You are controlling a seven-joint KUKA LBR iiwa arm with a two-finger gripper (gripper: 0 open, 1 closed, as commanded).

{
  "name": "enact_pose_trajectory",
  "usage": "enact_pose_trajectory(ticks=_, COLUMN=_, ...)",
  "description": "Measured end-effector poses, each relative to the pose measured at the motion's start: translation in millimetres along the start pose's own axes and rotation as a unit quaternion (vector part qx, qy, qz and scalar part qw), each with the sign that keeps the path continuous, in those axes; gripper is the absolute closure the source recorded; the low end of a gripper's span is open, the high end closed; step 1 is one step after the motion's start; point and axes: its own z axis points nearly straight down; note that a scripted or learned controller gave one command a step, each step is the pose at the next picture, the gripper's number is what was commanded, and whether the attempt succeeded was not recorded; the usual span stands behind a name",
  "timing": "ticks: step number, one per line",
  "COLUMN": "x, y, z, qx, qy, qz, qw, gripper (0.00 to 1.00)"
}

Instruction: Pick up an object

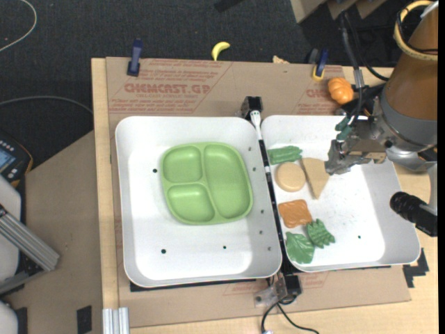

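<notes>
green leaf toys (309,240) front | wedge (316,176) tip down | pincer (338,160) above

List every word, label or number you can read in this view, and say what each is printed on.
"CHEMCAST GP": red print on the brown board behind the left bin, upper left; the last letters are faint.
A second red print on the same board, behind the right bin and near the orange object: partly hidden and too blurred to read.
Smaller red lines above and below the first print: too small to read.
The green divided plate and the food pieces bear no text that I can see.
</notes>
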Motion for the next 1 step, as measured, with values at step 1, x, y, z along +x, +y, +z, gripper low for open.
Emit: enact_pose_trajectory(ticks=1, x=96.3, y=-2.1, z=1.5, qx=0.008, qy=0.003, qz=-0.009, qw=0.9999, gripper=1.00)
